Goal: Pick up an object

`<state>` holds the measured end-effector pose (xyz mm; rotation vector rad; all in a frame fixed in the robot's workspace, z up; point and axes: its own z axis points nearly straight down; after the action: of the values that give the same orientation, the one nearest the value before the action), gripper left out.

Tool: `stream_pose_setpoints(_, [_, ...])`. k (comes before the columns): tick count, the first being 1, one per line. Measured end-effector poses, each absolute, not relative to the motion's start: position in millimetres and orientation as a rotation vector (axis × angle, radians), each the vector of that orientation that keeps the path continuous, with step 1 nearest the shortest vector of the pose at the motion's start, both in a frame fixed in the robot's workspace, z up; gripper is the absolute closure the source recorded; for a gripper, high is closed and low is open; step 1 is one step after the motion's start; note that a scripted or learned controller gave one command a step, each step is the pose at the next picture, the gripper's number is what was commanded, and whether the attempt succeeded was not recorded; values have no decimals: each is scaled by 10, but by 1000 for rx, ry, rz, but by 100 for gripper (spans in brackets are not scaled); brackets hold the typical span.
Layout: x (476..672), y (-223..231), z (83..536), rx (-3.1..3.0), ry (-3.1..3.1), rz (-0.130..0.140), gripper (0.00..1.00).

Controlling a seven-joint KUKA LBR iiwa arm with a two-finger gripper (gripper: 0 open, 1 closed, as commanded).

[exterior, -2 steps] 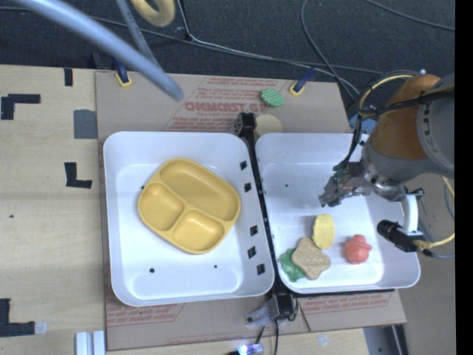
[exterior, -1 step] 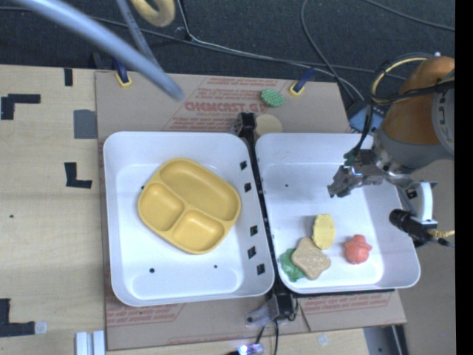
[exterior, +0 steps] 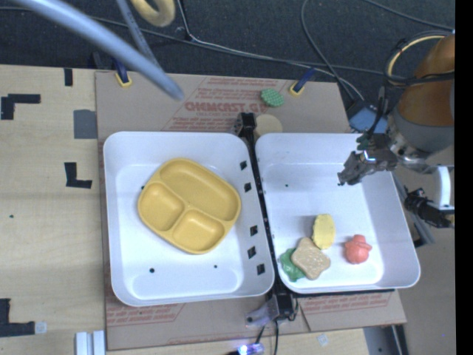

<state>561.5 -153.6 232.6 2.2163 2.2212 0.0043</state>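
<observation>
In the camera view, the grey arm [exterior: 425, 95] reaches in from the right, and its end effector [exterior: 353, 170] hangs over the upper part of the right bin [exterior: 399, 220], near that bin's far right corner. Whether its fingers are apart or together cannot be told at this angle, and nothing is seen between them. The things available for picking lie together in the lower part of the same bin: a yellow piece [exterior: 323, 231], a tan toast-shaped piece [exterior: 310, 259] resting just below it and overlapping a green piece [exterior: 288, 265], and a red piece [exterior: 357, 249] a little to the right, apart from the others. The left bin [exterior: 118, 220] holds a yellow divided tray [exterior: 188, 205]. A small green item [exterior: 272, 97] lies on the cardboard [exterior: 214, 106] beyond the bins. The task appears to be at the approach step, with no object yet taken. The next move would call for carrying the end effector toward the near side of the right bin, settling over one piece; the red piece seems the easiest choice, since it stands free of its neighbours, then lowering around it and closing.
</observation>
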Motion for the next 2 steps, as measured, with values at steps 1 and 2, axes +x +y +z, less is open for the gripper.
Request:
stream_pose_setpoints(1, [5497,-1035,2338,2216,2229,1,100])
stream_pose_setpoints(2, [5505,-473,2215,2215,2229,-1,100])
